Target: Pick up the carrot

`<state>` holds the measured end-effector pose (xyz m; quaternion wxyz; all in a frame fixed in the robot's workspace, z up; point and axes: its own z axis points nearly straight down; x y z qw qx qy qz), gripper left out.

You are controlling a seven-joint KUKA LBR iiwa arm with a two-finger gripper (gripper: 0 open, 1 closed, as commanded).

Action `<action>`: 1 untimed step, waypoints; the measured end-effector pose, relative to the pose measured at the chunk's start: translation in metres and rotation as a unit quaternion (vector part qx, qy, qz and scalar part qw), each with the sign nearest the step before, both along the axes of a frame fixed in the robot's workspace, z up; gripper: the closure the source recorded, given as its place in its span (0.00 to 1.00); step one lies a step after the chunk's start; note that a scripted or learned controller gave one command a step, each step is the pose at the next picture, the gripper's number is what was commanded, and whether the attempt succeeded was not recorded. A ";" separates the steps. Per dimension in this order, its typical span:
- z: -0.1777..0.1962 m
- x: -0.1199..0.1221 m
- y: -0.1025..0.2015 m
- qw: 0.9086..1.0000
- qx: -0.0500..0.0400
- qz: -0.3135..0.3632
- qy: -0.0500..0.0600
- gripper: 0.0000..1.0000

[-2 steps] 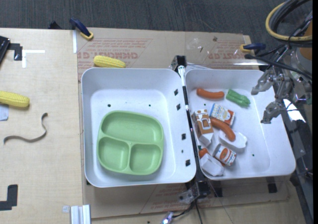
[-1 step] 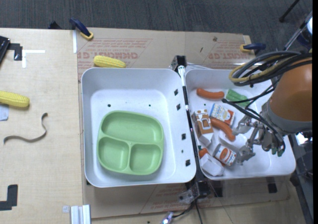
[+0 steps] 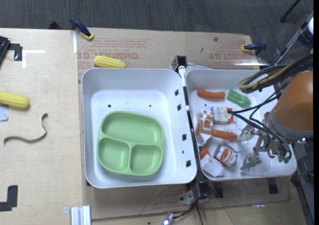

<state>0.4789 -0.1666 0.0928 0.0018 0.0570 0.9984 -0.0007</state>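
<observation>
The grey arm (image 3: 294, 109) reaches into the right bin (image 3: 259, 173), its gripper (image 3: 251, 161) low near the front wall. Whether the gripper is closed cannot be told. Just left sit a small can (image 3: 227, 156) and, beyond it, the carrot (image 3: 222, 133); farther off lie a sausage (image 3: 211, 94) and green pepper (image 3: 238, 98).

- Lighting was bright and even, from overhead.
- Both white bins (image 3: 89, 134) looked slightly washed out.
- Shadows were soft and faint.
- Focus was mildly soft throughout.
</observation>
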 end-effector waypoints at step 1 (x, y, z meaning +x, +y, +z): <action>0.000 0.006 -0.056 0.988 0.000 -0.156 -0.001 0.00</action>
